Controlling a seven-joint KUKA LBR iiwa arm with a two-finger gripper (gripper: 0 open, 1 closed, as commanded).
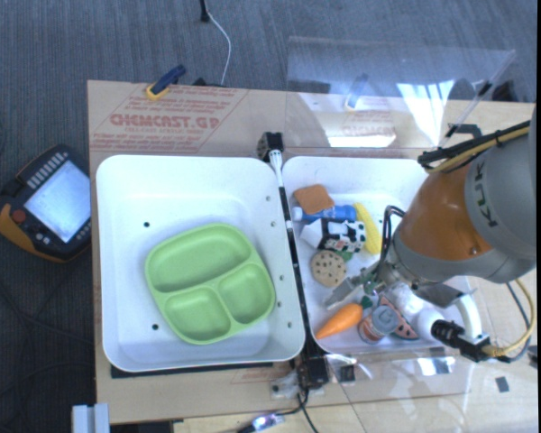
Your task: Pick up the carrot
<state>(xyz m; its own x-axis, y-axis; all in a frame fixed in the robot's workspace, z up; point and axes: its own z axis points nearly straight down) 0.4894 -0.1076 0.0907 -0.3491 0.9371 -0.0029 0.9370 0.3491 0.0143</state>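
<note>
Orange carrot (340,319) lies just below the open, empty fingers (353,286).

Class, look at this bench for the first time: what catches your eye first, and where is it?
The pale green three-compartment plastic plate stands out in the left white bin. In the right white bin, the grey arm's gripper sits just above the orange toy carrot near the front edge, beside a cluster of small toys.
</note>
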